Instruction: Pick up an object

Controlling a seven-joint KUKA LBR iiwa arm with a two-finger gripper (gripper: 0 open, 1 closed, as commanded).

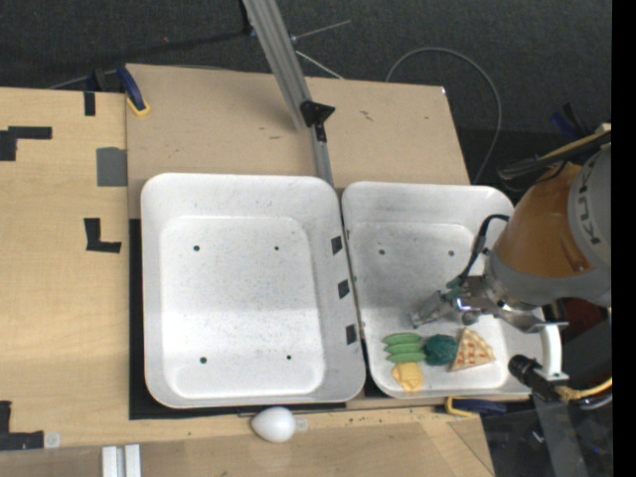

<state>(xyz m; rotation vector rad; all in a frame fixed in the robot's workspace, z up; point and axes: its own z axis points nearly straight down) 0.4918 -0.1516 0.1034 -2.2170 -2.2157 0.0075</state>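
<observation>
white egg (273,424) x1 | bins (238,192) x2 | hand (427,313) over right bin

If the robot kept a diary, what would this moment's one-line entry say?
gripper: in right bin, above toys | holding: nothing seen | toys: green pod, teal lump, pizza slice, yellow piece

A white egg-shaped object (273,424) lies on the wooden counter (199,117), just outside the near edge of the left bin (238,286). A grey metal pole (283,53) slants across the counter's far side toward the bins' junction. Black tape marks (94,235) sit at the left, and a blue-and-yellow clamp (134,92) grips the far left edge.
</observation>
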